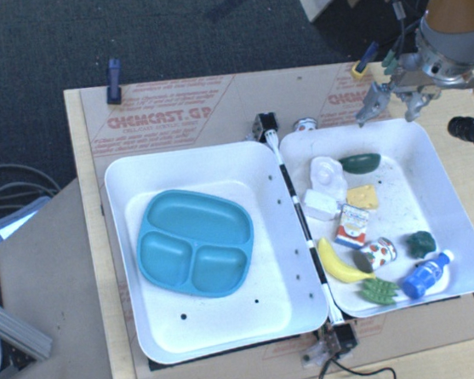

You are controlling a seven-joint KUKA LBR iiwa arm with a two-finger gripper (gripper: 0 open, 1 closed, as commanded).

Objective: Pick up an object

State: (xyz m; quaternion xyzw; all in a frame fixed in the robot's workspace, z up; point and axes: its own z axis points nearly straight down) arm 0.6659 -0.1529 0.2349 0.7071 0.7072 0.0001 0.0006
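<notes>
**Pincer parked above right bin, nothing held, 9 or so candidates below**

You've got the pincer (389,104) hanging at the far edge of the counter (168,115), just past the far rim of the right bin (465,233). Its 2 fingers stand apart with bare space between them, so it's spread and empty. My read: it sits high and clear so the camera sees the whole bin before a target is chosen; no descent is under way that I can judge.

Containers, 2 white bins side by side:

- Left bin (126,189): 1 blue divided plate (195,243), 3 compartments, lying flat near the middle, nothing on it. Too wide and flat for an easy grasp, I'd guess.
- Right bin: all the small stuff, clustered along the side next to the left bin and toward the near edge. Dark green oval (361,162) toward the far rim, nearest the pincer and sitting on its own. White lumpy item (327,173) beside it, white block (320,204) below. Yellow wedge (362,198), red-and-white carton (352,228), small can (379,253), banana (342,264), spiky green piece (378,290), dark green lump (421,244), blue bottle (426,274) at the near corner.

Any of these counts as the task's object. The middle cluster touches or nearly touches, so a grab there risks nudging neighbours. The dark green oval and dark green lump have free space around them; those look like your cleanest picks.
</notes>
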